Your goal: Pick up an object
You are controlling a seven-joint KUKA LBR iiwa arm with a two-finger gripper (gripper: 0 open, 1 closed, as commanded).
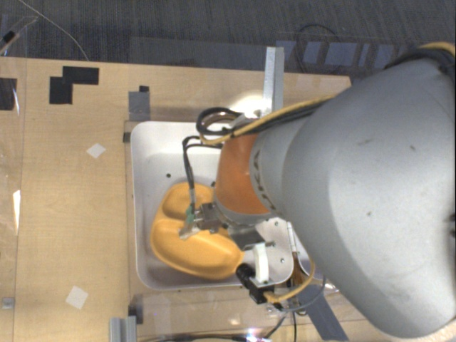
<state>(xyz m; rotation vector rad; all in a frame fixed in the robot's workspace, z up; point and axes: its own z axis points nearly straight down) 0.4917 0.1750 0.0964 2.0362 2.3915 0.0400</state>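
Over the left white bin [146, 191], the grey arm [370, 205] is reaching down onto a yellow object [187, 246].

Seen from above, the arm's wrist with its orange band [239, 177] is covering the gripper [203, 219], which is sitting right at the yellow object's top; its state cannot be told. That rounded, lumpy object is lying in the bin's lower half, near the front wall. Black cables [206, 123] are looping above the wrist, over the wooden bench [64, 212].

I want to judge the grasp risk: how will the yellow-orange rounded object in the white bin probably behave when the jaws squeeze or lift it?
The yellow-orange object looks smooth and bulging, so it may slip from a narrow pinch. Its soft lobed outline suggests that it could be squashy rather than stiff. It lies low and broad in the white bin, so tipping seems unlikely.
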